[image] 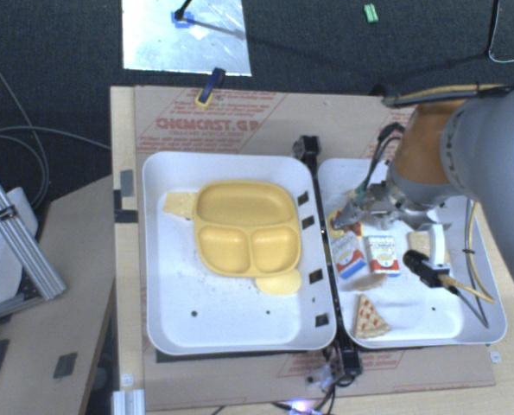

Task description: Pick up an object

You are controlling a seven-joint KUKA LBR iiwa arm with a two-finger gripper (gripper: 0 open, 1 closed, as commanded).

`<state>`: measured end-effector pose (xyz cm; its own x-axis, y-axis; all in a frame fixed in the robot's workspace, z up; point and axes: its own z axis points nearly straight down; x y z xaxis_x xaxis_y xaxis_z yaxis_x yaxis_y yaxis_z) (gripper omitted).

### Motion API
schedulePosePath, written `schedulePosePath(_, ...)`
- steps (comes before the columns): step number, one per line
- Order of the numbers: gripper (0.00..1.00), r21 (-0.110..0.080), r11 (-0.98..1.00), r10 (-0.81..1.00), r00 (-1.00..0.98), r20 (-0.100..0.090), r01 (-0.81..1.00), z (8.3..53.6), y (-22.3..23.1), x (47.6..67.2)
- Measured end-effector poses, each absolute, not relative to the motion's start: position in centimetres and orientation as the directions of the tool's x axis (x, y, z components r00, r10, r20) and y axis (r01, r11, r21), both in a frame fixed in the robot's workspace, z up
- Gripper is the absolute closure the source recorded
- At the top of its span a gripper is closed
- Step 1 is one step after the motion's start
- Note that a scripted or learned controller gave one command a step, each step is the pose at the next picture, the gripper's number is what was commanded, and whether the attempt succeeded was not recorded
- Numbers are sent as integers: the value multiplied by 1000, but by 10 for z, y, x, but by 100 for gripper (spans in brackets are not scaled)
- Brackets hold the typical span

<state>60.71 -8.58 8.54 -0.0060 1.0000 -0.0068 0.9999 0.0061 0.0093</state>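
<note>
Reaching in from the right, the grey arm with its orange band is seen above the far-right corner of the right bin. The left bin is taken up mostly by a yellow divided tray, which is laid flat with its long side along the bin's far edge. In the right bin, the gripper is held low by the left wall, toward the far edge; whether it is open or closed cannot be told. A pale round piece is partly covered by the tray's near-right corner, and a pale square slab is tucked under its far-left corner. A pizza slice is placed by the near-left corner of the right bin. Its long axis is run from far to near, with the tip pointed toward the far edge and the crust toward the near edge. Between it and the gripper, a small red-and-white carton is set with its long axis likewise from far to near. Just beside it, closer to the left wall, a white, red and blue packet is laid tilted.
</note>
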Motion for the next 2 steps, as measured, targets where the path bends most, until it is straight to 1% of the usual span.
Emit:
schedulePosePath(1,0,-1,5,1000,-5,-8,1000,88,-88,648)
schedulePosePath(2,100,9,5,1000,-5,-2,1000,101,-85,650)
